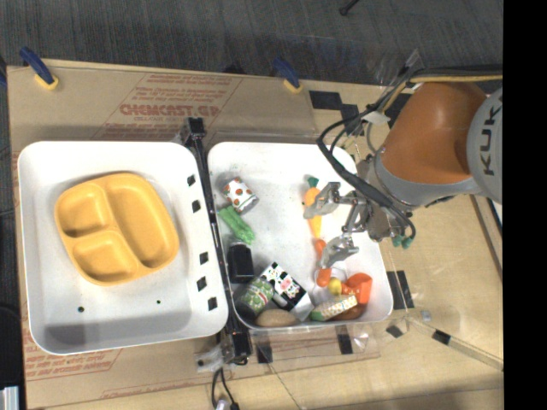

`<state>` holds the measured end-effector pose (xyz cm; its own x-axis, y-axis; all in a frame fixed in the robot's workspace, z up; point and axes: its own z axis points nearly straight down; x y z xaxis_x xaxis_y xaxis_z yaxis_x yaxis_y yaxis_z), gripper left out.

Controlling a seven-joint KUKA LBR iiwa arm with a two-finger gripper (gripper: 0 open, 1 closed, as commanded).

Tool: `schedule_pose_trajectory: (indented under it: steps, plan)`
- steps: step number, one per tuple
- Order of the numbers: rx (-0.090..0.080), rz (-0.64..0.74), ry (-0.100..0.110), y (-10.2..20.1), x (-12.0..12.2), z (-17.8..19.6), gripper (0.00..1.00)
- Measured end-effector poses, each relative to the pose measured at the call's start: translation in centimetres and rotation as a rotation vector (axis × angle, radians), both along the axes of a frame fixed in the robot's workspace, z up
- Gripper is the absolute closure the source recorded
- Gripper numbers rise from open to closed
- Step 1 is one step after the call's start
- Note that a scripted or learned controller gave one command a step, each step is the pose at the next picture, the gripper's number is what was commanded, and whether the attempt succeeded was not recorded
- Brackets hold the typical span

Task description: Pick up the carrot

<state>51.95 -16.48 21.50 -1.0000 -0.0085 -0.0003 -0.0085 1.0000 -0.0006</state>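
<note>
Carrot (313,203) lengthwise up-down, green top up

One fixed camera looks down at a slant on the bench (256,92); the arm (436,143) enters from three o'clock.

Glossy white plastic bins (111,331), matt yellow plastic tray (115,226), brown printed cardboard (171,101) beneath.

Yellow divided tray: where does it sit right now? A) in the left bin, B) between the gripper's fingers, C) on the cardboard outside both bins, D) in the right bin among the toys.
A: the yellow divided tray lies flat inside the left bin, while the carrot and the gripper are over in the right bin.
</note>
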Motion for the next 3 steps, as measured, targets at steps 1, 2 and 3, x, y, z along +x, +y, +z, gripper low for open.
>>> schedule_pose_trajectory:
  steps: [1, 2, 3]
  plan:
    - [0.002, 0.008, 0.006, -4.5, 2.8, -10.9, 0.0]
    - [-0.001, -0.251, -0.006, -4.5, 8.3, -12.1, 0.0]
    - [-0.003, -0.241, -0.011, -4.3, 8.6, -10.9, 1.0]
